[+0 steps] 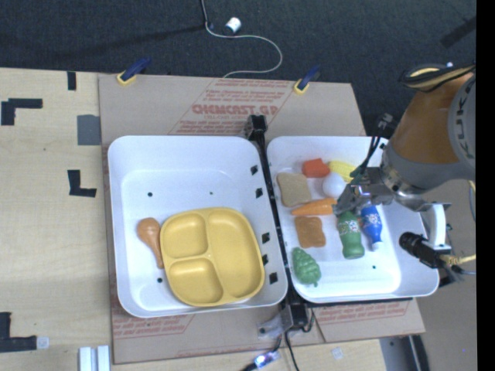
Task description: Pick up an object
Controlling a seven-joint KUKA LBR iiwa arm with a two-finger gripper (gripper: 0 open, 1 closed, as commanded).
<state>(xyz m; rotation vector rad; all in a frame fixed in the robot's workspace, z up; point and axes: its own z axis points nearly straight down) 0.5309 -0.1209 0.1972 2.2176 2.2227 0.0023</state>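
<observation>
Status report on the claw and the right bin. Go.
Claw low over right bin, above green bottle and blue bottle. No pick confirmed. Carrot and yellow piece crowd close.

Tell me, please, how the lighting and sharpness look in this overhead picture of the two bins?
Camera view: lighting is even and soft, with faint shadows along the inner walls of the left bin; the yellow divided plate shows a mild sheen, no harsh glare; the small items in the right bin are slightly soft, and the gripper is dark and hard to resolve; the dark floor at the top is underexposed.
</observation>
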